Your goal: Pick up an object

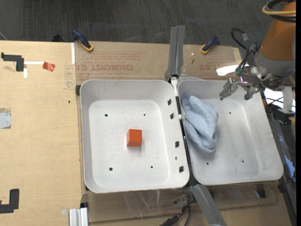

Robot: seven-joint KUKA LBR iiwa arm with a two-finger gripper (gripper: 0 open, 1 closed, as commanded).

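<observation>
At the far left, the wooden bench top [37, 126] carries a small red tag [48, 66] at about ten o'clock in the view, with black brackets near its upper and lower left edges. Two blue-and-yellow clamps [83, 40] pin a cardboard sheet [122, 62] along the twelve o'clock side of the bins.

The left bin [89, 140] holds a single orange cube [134, 138], resting flat on the floor slightly toward six o'clock from the bin's middle and well apart from every wall. A grey divider bar [176, 51] runs between the two bins.

In the right bin [263, 159], a light blue cloth [201, 121] lies crumpled against the nine o'clock wall, touching the divider edge and stretching from the upper part of the bin down past its middle.

The arm [280, 41] comes in from three o'clock, its orange band visible at the top right. The gripper [238, 89] hangs over the bin's two o'clock corner, its two fingers spread apart with nothing between them, clear of the cloth and well apart from the cube.
</observation>
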